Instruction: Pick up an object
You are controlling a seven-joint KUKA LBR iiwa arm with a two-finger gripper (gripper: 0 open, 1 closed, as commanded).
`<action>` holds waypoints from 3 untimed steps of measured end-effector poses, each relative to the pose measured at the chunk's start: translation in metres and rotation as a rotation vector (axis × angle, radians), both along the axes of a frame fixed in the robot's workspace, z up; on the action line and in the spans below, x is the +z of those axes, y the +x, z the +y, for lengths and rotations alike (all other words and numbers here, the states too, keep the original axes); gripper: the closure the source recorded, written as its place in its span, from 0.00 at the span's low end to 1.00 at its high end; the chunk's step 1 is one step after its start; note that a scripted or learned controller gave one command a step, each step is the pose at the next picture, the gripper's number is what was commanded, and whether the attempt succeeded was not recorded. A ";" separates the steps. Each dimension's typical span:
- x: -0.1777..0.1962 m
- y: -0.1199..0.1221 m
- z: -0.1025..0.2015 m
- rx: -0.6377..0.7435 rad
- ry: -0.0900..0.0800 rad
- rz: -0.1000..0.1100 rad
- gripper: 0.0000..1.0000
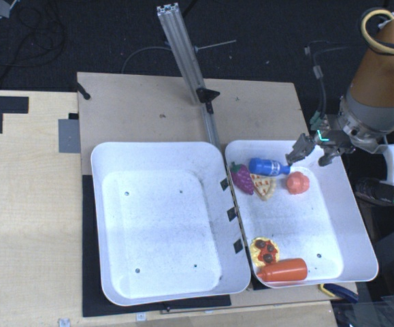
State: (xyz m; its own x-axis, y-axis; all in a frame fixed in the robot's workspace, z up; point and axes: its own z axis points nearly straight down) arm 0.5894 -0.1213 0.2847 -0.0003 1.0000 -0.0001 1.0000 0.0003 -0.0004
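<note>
The right bin [350,240] holds several toy foods. A blue bottle [267,166] lies near its far wall, with a purple grape bunch [242,180] and a pizza slice [263,185] just in front of it. A red tomato [297,182] sits to the right of the pizza slice. Near the front wall lie a yellow piece with dark spots [264,249] and an orange-red sausage [283,270]. My gripper [314,150] hangs over the bin's far right part, above and right of the bottle and tomato. Its fingers [299,151] are spread apart with nothing between them.
The left bin [115,182] stands beside the right one, with black clips along the shared edge. A slanted aluminium rail [186,53] rises behind the bins. The arm's grey body with its orange band [375,80] comes in from the right.
</note>
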 end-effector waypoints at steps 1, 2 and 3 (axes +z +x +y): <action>0.000 0.000 0.000 0.000 0.000 0.000 0.00; -0.044 -0.002 -0.004 0.000 0.000 0.004 0.00; -0.093 -0.006 -0.013 -0.001 0.001 0.005 0.00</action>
State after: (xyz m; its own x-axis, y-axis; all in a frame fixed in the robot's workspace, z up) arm 0.5833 -0.1344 0.1921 0.0005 1.0000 0.0005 1.0000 -0.0005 -0.0049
